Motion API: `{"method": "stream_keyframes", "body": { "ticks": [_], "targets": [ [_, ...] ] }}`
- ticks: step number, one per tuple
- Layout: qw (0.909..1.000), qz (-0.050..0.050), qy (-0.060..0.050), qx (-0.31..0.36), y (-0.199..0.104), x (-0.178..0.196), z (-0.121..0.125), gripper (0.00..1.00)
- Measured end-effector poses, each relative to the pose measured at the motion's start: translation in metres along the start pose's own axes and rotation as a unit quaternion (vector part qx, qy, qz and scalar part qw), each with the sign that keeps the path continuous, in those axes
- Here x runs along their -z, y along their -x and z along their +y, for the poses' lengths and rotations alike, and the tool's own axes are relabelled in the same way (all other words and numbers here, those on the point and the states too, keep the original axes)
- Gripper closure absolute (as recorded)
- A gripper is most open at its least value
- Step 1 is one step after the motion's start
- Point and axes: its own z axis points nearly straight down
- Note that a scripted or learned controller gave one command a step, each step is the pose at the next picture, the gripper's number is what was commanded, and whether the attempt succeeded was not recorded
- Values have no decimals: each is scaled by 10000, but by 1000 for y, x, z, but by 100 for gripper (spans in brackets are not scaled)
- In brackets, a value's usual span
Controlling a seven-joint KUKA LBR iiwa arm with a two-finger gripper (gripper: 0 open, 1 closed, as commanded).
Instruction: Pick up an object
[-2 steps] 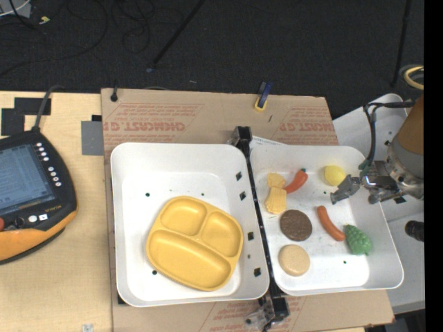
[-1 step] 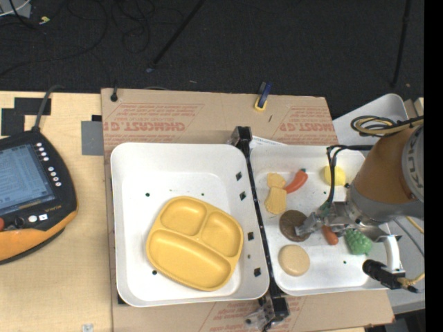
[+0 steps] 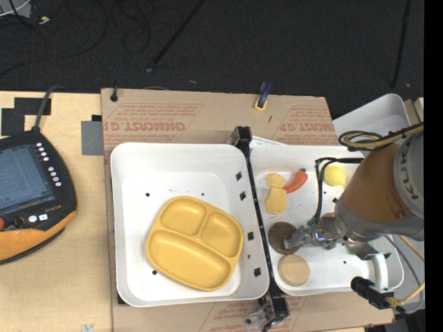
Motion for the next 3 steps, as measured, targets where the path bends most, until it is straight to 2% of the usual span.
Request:
{"method": "stream_keyframes", "body": {
  "ticks": [1,2,3],
  "targets": [
    [10000,21,-11,-32,2,11,1,100],
    [10000,26,-24,-66,3,20,0,100],
    [10000,30,-25,57,-89,100,7,100]
  ]
}}
